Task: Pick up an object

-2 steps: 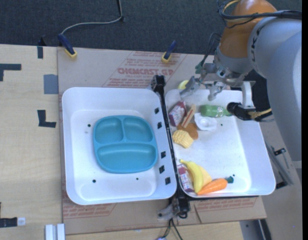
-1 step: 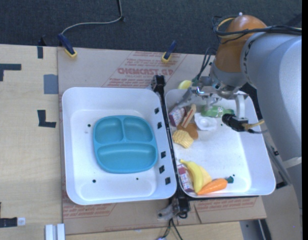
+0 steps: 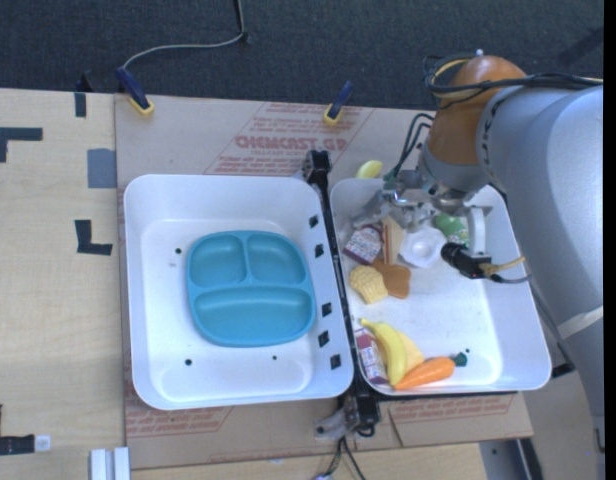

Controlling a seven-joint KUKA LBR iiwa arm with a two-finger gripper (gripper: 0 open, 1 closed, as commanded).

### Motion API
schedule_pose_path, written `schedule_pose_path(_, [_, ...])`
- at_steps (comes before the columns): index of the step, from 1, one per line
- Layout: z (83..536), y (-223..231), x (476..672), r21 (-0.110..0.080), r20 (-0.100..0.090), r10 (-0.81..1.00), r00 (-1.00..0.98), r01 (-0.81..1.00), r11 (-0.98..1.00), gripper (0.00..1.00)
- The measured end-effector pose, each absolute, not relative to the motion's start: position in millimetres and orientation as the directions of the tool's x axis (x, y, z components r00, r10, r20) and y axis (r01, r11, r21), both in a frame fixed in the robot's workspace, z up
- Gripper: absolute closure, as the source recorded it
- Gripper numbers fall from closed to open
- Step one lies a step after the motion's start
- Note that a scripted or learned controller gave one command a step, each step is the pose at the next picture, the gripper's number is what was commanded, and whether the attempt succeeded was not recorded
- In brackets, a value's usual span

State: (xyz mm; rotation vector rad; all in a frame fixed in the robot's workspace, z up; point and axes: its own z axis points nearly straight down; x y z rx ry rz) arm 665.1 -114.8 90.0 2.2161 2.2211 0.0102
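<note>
Gripper (image 3: 420,211) low over right bin's (image 3: 508,353) far end, fingers' state impossible to tell, small white cup (image 3: 422,249) just below it, banana (image 3: 391,346) and carrot (image 3: 425,371) well nearer camera.

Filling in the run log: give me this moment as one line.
arm: over right bin | tool: low among food, back of bin | banana, carrot: front | blue tray: left bin

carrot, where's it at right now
The carrot lies in the right bin, near its front edge, touching the banana on that banana's right.
</note>
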Motion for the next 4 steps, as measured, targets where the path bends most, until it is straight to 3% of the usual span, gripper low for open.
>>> schedule_pose_path(1, [102, -113, 666.8, 0.012, 0.004, 1.000, -0.003, 1.000, 0.003, 1.00])
schedule_pose_path(2, [101, -113, 666.6, 0.011, 0.004, 1.000, -0.003, 1.000, 0.003, 0.00])
schedule_pose_path(3, [113, -136, 668.2, -0.001, 0.000, 1.000, -0.001, 1.000, 0.001, 0.00])
schedule_pose_path(4, [91, -150, 631.9, 0.014, 0.000, 1.000, -0.001, 1.000, 0.001, 0.00])
